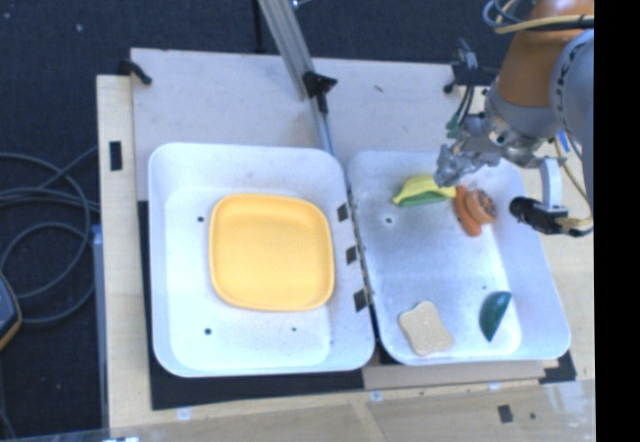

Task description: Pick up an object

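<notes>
gripper [452,170] low over the right bin [520,260], right at the yellow-green piece [420,193] near the far edge — cannot tell the pincer's opening or any hold. best to settle squarely over that piece, clear of the orange object [473,210] just beside — then close and lift straight up.

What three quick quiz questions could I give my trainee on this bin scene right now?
1. True or false: the yellow plate lies in the left bin.
2. Which item is nearest the gripper? A) bread slice B) yellow-green item C) dark green piece
3. Fill in: the orange item lies in the ___ bin.

Key: 1 true; 2 B; 3 right.
</notes>
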### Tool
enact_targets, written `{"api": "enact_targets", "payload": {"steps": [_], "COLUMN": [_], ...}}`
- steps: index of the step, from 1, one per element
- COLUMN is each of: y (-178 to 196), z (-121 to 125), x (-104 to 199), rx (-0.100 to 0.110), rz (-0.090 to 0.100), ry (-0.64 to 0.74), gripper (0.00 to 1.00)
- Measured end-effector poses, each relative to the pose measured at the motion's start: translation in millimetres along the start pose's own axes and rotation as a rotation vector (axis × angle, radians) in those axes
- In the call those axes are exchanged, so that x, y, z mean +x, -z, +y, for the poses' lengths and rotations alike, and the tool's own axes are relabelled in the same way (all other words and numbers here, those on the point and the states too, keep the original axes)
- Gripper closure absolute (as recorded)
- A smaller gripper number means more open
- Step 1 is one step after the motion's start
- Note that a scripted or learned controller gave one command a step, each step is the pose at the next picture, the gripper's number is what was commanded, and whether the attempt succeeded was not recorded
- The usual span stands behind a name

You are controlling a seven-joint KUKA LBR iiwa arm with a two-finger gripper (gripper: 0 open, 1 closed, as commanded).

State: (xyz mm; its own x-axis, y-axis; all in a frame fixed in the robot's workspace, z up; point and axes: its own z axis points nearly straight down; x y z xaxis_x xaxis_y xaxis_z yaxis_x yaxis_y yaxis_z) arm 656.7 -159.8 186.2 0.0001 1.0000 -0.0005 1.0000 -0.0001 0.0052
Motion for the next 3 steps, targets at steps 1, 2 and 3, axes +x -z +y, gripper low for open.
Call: {"api": "enact_targets", "payload": {"steps": [1,2,3], "y": [53.3,64.6,60.9], "z": [1.0,-5.9,-15.9], "x": [-0.8,51.6,93.4], "rx": [0.0,0.003,0.005], "rz": [0.0,0.001,0.001], "ry": [0.0,0.003,0.003], "gripper": [1.0,1.0,1.0]}}
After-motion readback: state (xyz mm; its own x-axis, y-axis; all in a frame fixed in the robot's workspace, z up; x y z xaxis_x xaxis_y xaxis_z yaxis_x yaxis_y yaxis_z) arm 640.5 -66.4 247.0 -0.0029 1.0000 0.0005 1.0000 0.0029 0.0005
